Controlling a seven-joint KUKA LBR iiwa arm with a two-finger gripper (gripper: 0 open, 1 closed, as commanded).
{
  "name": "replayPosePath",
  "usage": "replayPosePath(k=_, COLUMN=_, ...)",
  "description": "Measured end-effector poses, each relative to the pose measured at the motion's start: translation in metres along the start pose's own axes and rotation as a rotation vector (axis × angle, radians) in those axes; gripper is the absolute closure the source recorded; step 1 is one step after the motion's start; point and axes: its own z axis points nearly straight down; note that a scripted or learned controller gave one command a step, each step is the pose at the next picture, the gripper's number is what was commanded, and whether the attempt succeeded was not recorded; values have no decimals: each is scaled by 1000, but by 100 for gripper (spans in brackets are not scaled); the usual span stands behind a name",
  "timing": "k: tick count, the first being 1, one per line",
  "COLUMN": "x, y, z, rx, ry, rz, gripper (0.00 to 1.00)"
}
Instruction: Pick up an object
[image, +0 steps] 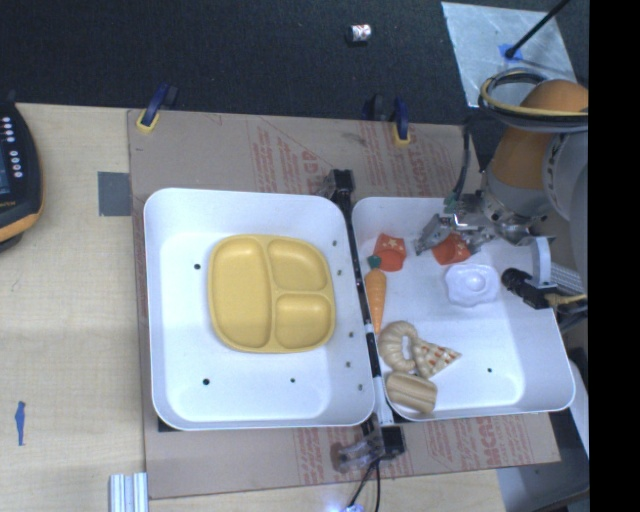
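Bread roll (411, 392) lies at right bin's (520, 375) near edge, beside pretzel (398, 345) and pizza slice (437, 355). Pincer (452, 232) at bin's far side, over red object (452, 248); whether it grips, cannot tell. Left bin (180, 300) holds yellow divided plate (270, 293).

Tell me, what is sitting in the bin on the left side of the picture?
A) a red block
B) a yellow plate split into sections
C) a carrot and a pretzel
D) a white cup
B: the yellow divided plate lies alone in the left bin, while the carrot, the pretzel and the other small items lie in the right bin.
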Motion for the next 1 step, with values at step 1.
replayPosePath(k=1, x=-1, y=0, z=-11, rx=1, ry=-1, rz=-2, gripper=100)
